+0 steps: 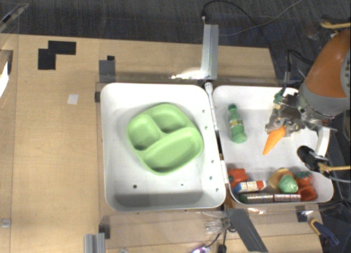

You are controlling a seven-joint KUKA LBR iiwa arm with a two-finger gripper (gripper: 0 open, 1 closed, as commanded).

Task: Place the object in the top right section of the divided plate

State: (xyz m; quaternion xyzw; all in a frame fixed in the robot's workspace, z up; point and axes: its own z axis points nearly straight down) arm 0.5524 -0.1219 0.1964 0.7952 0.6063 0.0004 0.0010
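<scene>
Carrot [272, 140] hangs clamped in your end effector [284, 124] above the right bin [249, 98], so you are at the carry step: next, cross to the green plate [164, 137] and release into its top right section.

Grey arm [329, 95], orange band

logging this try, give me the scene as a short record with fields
plate: green plastic divided plate, three sections, nothing in them, in the left white bin
gripper: two-finger gripper over the right white bin
object at gripper: orange carrot-shaped toy, top end between the fingers, tip hanging down to the left
loose item: green plastic bottle lying in the right bin, apart from the carrot
pile: small toy foods along the right bin's near edge
task state: carrot not yet over the plate
</scene>
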